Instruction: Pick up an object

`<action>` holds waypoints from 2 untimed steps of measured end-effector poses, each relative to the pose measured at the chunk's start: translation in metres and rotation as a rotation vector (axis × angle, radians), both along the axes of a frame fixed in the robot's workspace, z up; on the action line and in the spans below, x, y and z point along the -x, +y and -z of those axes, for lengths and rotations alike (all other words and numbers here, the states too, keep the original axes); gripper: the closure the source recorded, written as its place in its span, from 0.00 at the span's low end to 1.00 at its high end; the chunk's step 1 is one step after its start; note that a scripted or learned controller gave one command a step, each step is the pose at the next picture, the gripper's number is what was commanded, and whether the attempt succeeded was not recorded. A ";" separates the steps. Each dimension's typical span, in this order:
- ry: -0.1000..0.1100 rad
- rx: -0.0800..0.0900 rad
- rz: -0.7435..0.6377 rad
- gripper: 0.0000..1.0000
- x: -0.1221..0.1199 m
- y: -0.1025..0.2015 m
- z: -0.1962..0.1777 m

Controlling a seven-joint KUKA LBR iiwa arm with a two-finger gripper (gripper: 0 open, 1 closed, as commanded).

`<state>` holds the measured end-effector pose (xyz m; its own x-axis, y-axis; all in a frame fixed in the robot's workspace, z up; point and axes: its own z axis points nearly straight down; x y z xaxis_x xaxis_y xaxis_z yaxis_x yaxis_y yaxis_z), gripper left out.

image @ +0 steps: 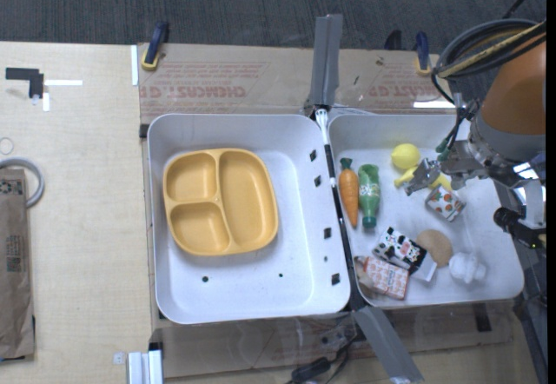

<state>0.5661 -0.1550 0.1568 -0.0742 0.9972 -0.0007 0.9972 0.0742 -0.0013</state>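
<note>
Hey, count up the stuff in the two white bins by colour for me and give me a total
Yellow: 2, divided plate in the left bin, lemon in the right
Orange: 1, carrot
Green: 1, bottle
White: 1, small white object
Tan: 1, rounded piece
Printed packs: 3, red-and-white carton, black-and-white carton, reddish packet
Total: 9

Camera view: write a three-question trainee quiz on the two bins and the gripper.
1. True or false: the yellow divided plate lies in the left bin.
2. Which thing lies right beside the carrot? A) green bottle B) lemon C) white toy
3. Over which bin does the gripper hang?

Key: 1 true. 2 A. 3 The right bin, near the lemon.
</note>
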 end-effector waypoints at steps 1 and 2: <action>-0.006 0.002 -0.141 0.00 -0.059 -0.032 0.063; -0.028 0.006 -0.141 1.00 -0.066 -0.032 0.042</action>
<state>0.6318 -0.1875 0.1145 -0.2131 0.9770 -0.0110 0.9766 0.2134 0.0254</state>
